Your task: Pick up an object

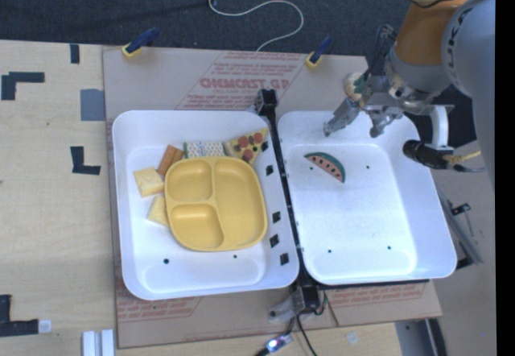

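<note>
A watermelon slice toy [326, 165] lies in the right bin [370, 242], toward its far left part. My gripper [355, 122] hangs over the far edge of that bin, up and to the right of the slice, open with its two fingers spread and nothing between them. In the left bin [201, 274] sits a yellow divided plate [216, 203]. Around the plate's far and left sides lie a pizza slice toy [248, 143], a brown cracker [169, 159] and pale yellow cheese-like pieces [149, 182].
A black divider strip [278, 185] runs between the two bins. The bins rest on a cardboard sheet [225, 80] held by blue and yellow clamps [138, 42]. A white cable [257, 12] loops across the dark floor behind.
</note>
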`<state>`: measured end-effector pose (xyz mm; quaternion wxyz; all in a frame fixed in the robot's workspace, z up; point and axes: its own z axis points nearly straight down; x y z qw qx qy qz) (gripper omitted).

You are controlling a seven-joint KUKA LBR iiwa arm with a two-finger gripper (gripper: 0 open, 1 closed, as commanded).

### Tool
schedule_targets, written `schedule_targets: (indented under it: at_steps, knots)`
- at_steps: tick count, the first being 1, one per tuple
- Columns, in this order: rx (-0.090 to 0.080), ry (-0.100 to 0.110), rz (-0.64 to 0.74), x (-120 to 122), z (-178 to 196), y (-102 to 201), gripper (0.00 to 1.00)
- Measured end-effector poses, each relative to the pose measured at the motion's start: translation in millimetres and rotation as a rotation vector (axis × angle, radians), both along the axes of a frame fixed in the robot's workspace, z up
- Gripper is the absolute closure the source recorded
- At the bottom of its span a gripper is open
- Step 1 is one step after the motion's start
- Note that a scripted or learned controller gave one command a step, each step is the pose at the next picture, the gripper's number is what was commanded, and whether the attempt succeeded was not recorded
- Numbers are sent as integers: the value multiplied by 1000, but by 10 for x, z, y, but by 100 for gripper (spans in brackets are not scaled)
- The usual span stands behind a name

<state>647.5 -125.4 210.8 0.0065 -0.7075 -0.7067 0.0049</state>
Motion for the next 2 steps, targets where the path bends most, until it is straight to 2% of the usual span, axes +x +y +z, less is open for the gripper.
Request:
schedule_targets:
  at_steps: [1, 2]
  knots:
    - [-2, -15, 3, 27, 96, 2, 0]
    - [-3, -10, 3, 12, -378, 84, 0]
